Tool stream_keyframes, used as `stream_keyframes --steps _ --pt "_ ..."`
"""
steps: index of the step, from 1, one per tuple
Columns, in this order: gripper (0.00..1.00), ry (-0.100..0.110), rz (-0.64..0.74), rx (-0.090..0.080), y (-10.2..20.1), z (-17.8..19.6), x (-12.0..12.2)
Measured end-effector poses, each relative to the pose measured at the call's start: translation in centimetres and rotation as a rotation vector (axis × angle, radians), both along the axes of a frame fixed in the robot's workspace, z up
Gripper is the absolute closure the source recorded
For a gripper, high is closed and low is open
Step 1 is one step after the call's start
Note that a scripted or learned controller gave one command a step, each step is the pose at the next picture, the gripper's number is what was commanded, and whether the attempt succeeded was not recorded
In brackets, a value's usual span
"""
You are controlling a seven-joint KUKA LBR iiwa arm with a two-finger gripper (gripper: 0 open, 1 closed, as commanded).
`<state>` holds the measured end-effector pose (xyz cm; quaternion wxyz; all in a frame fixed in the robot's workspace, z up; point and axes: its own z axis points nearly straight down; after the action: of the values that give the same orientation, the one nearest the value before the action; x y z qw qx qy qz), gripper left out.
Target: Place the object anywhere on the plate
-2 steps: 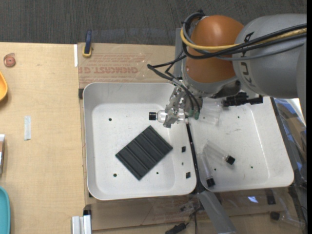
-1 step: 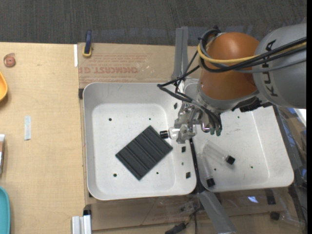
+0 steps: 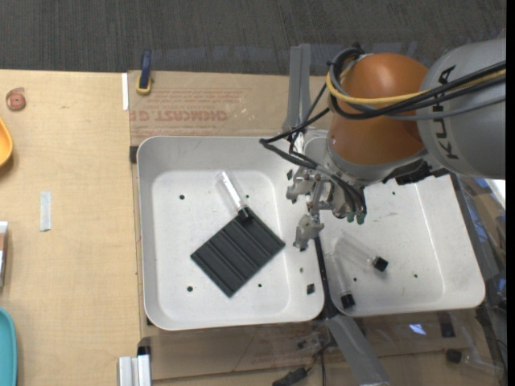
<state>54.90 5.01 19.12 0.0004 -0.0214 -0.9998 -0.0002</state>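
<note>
Claw [image 3: 308, 230] hanging over the seam between the two white bins, just right of the left bin [image 3: 161, 167]; how far open, cannot tell, and nothing seen between its tips. Dark ribbed plate [image 3: 236, 252] flat in the left bin, a little left of the claw, long axis slanting from lower left to upper right. Clear marker-like object [image 3: 231, 190] touching the plate's upper corner, lying up-left of the claw. Two more clear tubes with dark caps [image 3: 358, 258] in the right bin [image 3: 451, 288], just right of and below the claw. Likely next: a short reach either way, then a carry left onto the plate
</note>
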Motion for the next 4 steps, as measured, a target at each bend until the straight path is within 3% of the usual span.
stream_keyframes --steps 1,2,3,4 --pt "0.00 -0.004 -0.233 0.000 5.7 6.1 5.6" --pt "0.00 -0.003 -0.357 0.000 9.3 5.8 8.0" --pt "0.00 -0.004 -0.655 -0.001 15.1 8.5 9.4" --pt "0.00 -0.001 -0.878 -0.004 16.9 3.0 10.5"
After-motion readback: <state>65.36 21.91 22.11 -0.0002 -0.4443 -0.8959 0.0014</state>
